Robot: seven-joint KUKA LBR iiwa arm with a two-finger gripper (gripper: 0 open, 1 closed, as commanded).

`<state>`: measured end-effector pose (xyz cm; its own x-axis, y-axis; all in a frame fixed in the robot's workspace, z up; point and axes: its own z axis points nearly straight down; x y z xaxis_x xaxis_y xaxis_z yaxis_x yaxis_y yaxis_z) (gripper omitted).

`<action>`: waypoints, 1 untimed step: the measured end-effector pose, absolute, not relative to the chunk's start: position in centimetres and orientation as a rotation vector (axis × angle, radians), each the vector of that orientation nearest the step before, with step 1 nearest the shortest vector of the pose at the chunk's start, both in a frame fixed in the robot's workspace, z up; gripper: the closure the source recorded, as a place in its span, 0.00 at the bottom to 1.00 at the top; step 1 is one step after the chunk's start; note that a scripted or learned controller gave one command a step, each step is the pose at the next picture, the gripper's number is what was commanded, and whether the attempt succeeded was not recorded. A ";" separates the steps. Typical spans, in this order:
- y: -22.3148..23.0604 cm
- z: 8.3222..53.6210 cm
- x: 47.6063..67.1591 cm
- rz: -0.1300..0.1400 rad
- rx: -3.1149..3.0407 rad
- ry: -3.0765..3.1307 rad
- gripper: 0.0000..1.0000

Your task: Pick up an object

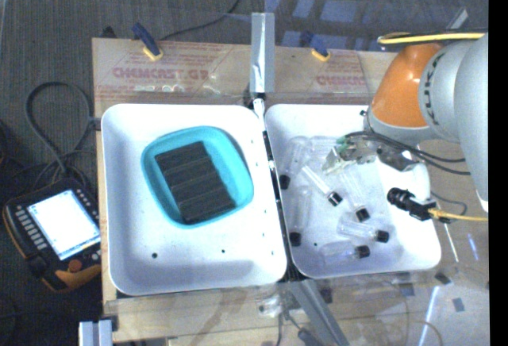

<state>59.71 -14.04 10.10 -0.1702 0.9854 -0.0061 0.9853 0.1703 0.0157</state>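
Observation:
Several clear plastic vials with black caps lie scattered in the right bin point(429, 257). One vial point(321, 180) lies near the bin's middle, another vial point(355, 213) lies lower right of it, and a third vial point(349, 251) rests by the front wall. My gripper point(348, 152) reaches in from the right and hangs over the upper middle of this bin, just above and right of the middle vial. Glare and clear plastic blur its tip. In the left bin point(127, 257) sits a blue tray point(155, 158) holding a black ridged block point(194, 182).
The arm's orange band point(401, 94) and grey body cover the right bin's upper right corner. A black cable connector point(401, 200) hangs over the bin's right side. A teach pendant point(51, 225) lies on the floor to the left.

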 end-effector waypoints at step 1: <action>-15.9 23.5 61.5 -0.005 2.319 2.116 1.00</action>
